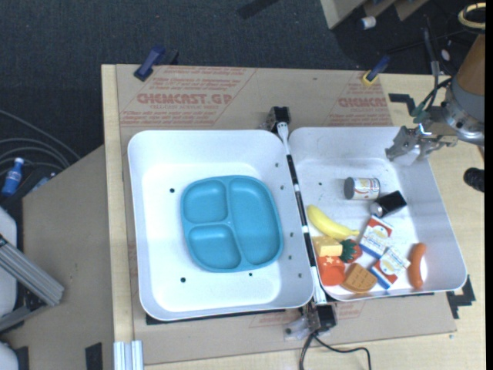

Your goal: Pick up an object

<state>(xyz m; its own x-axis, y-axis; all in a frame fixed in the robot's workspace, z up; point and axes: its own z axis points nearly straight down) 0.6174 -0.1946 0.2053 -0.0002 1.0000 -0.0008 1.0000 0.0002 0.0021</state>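
Gripper (406, 145) position: above the far right rim of the right bin (331, 141), at the end of the arm (468, 91) that enters from the right. Whether it is open or closed cannot be told. Nothing shows in its grasp.

Left bin (154, 206): holds a blue divided tray (230, 222) lying flat near its middle.

Right bin, left to right:
- banana (330, 223) near the left wall;
- yellow block (330, 249) and red piece (332, 270) below it, with a small vegetable toy (351, 249) beside them;
- can (362, 187) on its side toward the middle;
- cracker (359, 278) at the near edge;
- black block (389, 203) just right of the can;
- two small cartons (377, 237), (390, 266);
- sausage (417, 265) by the right wall.

All items rest well apart from the gripper.
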